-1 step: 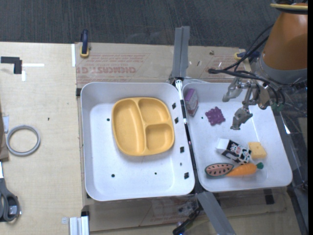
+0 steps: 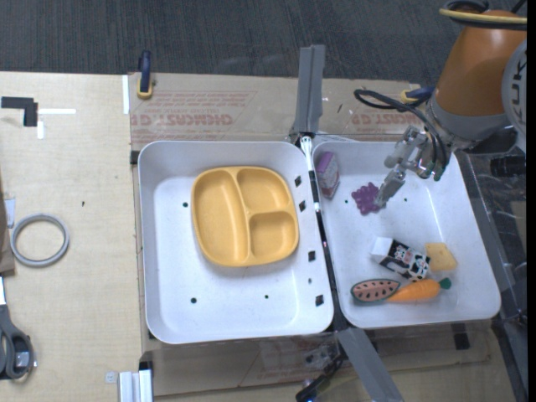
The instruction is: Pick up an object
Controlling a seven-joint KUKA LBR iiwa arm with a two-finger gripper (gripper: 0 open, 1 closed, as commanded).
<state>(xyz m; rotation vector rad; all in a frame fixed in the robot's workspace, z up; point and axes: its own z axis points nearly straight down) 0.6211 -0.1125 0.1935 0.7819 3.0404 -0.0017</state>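
The right bin [image 2: 469, 224] holds several small items. A purple grape cluster [image 2: 365, 198] lies near its middle left, and a small mauve pack [image 2: 327, 172] leans by the left wall. Toward the front lie a black-and-white box [image 2: 402, 258], a yellow piece [image 2: 441, 256], an orange carrot [image 2: 414, 291] and a watermelon slice [image 2: 374, 290]. My gripper [image 2: 388, 194] hangs over the bin's back half, slanted down-left, with its tip right beside the grapes. I see nothing held in it.
The left bin [image 2: 167, 308] carries a yellow divided plate [image 2: 245, 216]. A grey divider post [image 2: 310, 90] rises between the bins at the back. On the bench to the left lie a grey tape ring [image 2: 38, 239] and scissors [image 2: 12, 352].
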